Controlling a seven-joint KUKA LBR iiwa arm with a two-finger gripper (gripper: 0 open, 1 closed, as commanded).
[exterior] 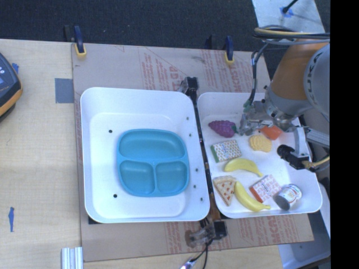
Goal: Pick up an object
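White left bin (90, 150) with blue divided plate (152, 162) far left of gripper (251, 125), right bin (314, 198) under it, gripper low between purple grapes (222, 128) at left and yellow corn piece (260, 143) just below-right, grip state cannot be told, bananas (242, 165) further below.

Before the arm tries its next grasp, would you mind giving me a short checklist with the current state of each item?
1. Gripper is over the right bin: ok.
2. Fingers open or shut: cannot tell.
3. An object sits close to the gripper: ok, the purple grapes are just to its left and the yellow piece is just below it.
4. Anything held already: cannot tell.
5. Bananas lie apart from the gripper: ok.
6. Blue divided plate lies in the left bin: ok.
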